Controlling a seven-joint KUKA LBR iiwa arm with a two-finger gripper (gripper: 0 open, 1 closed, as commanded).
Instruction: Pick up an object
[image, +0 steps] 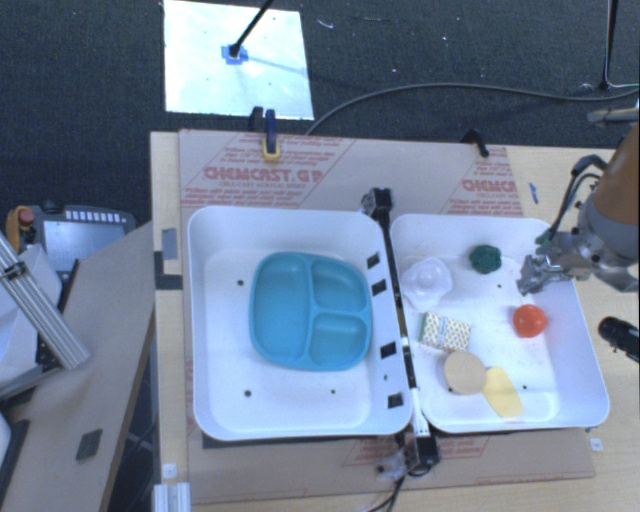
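Observation:
The right bin (575, 400) holds several small objects: a dark green lump (485, 258), a clear white cup-like piece (428, 276), an orange-red ball (529, 320), a patterned yellow-green block (446, 331), a tan round disc (464, 372) and a yellow piece (503, 392). My gripper (533, 276) hangs over the right bin's far right side, just above the orange-red ball and to the right of the green lump. Nothing shows between its fingers.
The left bin (220, 400) holds a blue divided plate (308, 310). A black divider with clips (392, 300) runs between the bins. A teach pendant (75, 235) and a metal rail (40, 310) sit off the bench at left.

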